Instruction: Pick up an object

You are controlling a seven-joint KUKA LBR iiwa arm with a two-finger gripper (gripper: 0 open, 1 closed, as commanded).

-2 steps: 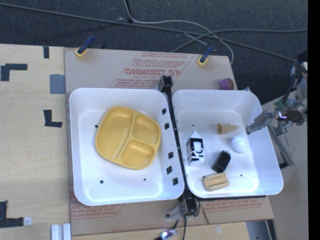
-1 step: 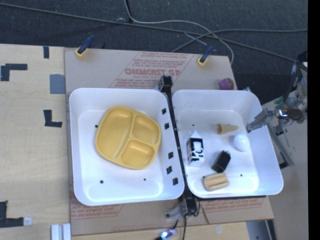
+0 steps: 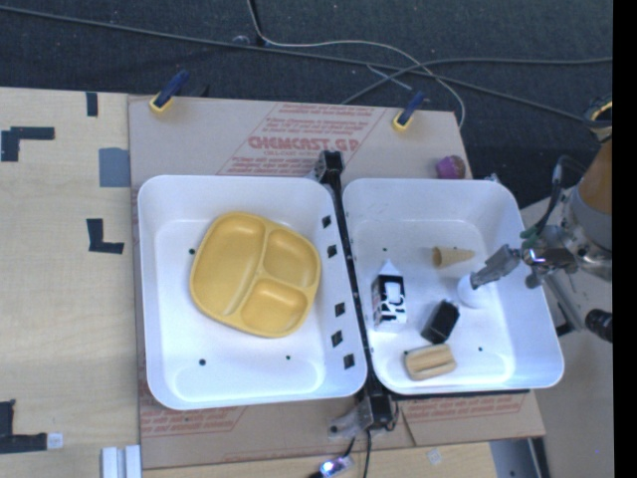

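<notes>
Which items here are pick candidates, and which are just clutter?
Job: gripper; ice cream cone; white object by the gripper; black-and-white carton; black block; tan block; yellow divided plate.

Lying about: yellow clamps; cables; purple object outside the bins.

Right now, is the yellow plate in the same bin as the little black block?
No, the yellow plate lies in the left bin, the black block in the right bin.

**One fixed overhead view, tilted down on the bins**

The scene is seen from a single camera set above the bench, angled down at a slant. Both white bins are taken in whole, the left bin (image 3: 159, 267) near frame centre. Beyond that bin, cardboard backing (image 3: 299, 132) and dark floor with cables are included. The arm (image 3: 587, 227) is seen entering to its right.
</notes>
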